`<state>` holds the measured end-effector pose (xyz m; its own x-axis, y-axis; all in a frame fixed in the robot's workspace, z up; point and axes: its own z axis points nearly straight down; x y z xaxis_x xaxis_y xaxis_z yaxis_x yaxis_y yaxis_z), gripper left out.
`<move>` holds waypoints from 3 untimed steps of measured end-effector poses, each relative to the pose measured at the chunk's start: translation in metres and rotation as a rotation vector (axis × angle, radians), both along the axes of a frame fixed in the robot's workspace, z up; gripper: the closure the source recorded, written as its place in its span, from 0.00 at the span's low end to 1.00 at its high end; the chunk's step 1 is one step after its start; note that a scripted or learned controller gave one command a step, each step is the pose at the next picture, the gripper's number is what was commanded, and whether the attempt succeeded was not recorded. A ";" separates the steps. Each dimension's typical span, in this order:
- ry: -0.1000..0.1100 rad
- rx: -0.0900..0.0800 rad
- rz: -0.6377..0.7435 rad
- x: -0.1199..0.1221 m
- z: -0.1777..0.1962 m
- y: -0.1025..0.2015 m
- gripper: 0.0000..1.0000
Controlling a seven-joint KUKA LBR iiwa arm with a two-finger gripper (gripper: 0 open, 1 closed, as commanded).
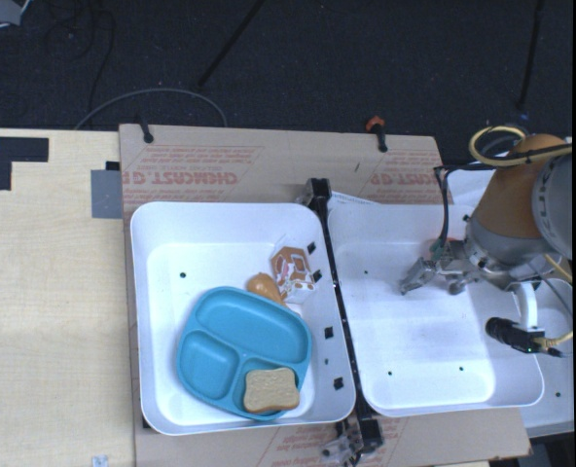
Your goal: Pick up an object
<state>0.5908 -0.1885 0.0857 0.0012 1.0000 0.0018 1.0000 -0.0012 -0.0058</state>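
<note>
The left bin (162, 261) holds a blue divided plate (232, 343) with a tan bread-like slice (270, 390) on its near right compartment. Just beyond the plate lie a small orange object (264, 286) and a brown-and-white packet (292, 269), touching each other near the divider. My gripper (432, 282) hangs low over the upper middle of the right bin (414, 377), well to the right of all these objects. Its fingers are spread open with nothing between them.
A black divider strip (333, 300) runs between the two bins. The arm's orange band (512, 193) and grey wrist cover the right bin's far right corner, with cables (522, 334) trailing at its right rim. A cardboard sheet (269, 168) lies under the bins.
</note>
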 end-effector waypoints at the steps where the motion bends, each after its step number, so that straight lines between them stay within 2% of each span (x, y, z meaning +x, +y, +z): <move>1: -0.002 -0.001 -0.002 0.000 0.012 -0.001 1.00; 3: -0.009 -0.002 0.003 0.003 0.111 0.010 1.00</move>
<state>0.5941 -0.1785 0.1966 -0.0023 1.0000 -0.0004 1.0000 0.0023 0.0029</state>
